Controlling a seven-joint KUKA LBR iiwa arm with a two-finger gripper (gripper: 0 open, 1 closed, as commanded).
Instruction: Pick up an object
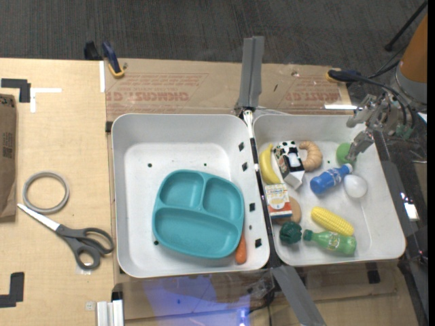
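The right bin (387, 216) holds several toys: a banana (267, 166), a black-and-white carton (291, 161), a bagel (312, 154), a blue bottle (331, 180), a white egg (355, 186), a corn cob (332, 221), a green bottle (333, 242), a dark green broccoli (291, 233), a small juice carton (277, 199) and a brown potato (294, 212). My gripper (357, 142) hangs over the bin's far right corner, right beside a green ball (343, 153) that it partly hides. I see nothing held in it.
The left bin (136, 148) holds a teal divided plate (199, 212) and a carrot (240, 251) at its near right edge. Scissors (71, 233) and a tape roll (46, 191) lie on the bench at left. A grey divider post (250, 73) stands behind the bins.
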